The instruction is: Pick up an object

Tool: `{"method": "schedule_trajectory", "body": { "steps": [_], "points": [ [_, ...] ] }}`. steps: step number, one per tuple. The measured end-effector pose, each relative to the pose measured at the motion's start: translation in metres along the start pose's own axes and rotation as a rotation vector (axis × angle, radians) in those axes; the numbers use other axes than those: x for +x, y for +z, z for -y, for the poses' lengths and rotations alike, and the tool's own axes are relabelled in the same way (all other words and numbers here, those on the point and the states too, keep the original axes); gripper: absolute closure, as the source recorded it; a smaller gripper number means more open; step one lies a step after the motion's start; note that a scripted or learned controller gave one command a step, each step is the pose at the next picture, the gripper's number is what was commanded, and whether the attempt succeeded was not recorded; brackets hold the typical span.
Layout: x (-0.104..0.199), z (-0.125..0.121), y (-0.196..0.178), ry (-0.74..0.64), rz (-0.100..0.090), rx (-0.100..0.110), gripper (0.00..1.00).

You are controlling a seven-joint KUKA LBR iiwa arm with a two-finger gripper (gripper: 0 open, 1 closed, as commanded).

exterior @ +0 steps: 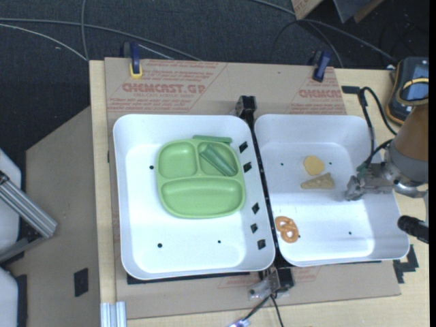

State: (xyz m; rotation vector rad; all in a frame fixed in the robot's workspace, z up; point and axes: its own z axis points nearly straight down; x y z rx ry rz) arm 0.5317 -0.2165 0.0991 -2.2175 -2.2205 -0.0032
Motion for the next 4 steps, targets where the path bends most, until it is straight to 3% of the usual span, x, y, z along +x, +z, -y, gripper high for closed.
{"method": "schedule_trajectory", "body": {
  "steps": [3, 4],
  "points": [
    [0.000, 0.017, -0.145, 0.000, 0.006, -0.007, 1.00],
    [0.000, 0.016, -0.162, 0.000, 0.005, -0.005, 1.00]
  ]
}}
